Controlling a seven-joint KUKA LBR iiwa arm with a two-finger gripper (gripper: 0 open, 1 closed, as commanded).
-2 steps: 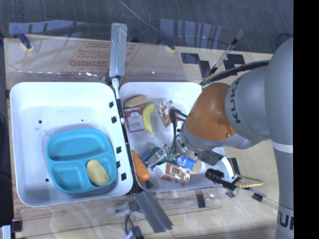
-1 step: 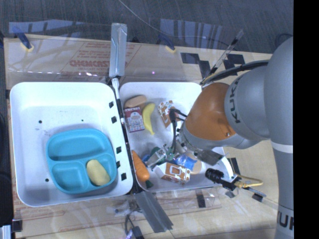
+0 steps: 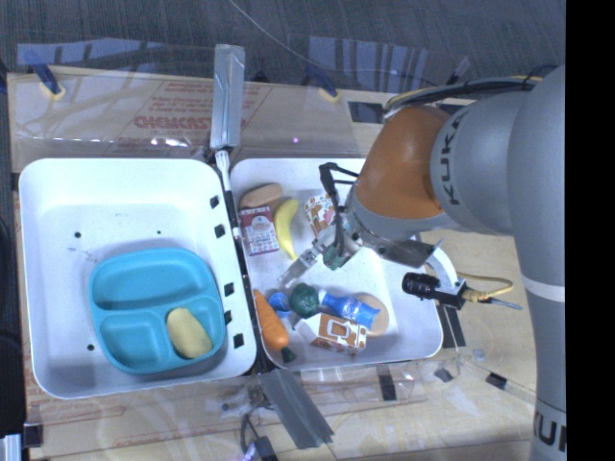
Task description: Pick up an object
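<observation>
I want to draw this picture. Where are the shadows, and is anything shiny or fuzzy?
In the camera view, the blue divided plastic tray casts a soft grey shadow on the left white bin; the clear plastic sheet behind the bins shows pale glare; the claw looks slightly fuzzy.

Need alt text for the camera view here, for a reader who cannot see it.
A grey arm's claw hangs over the right bin, above a cluttered pile including a banana, carrot and small cartons. The left bin holds a blue divided tray with a yellow potato-like item.
</observation>
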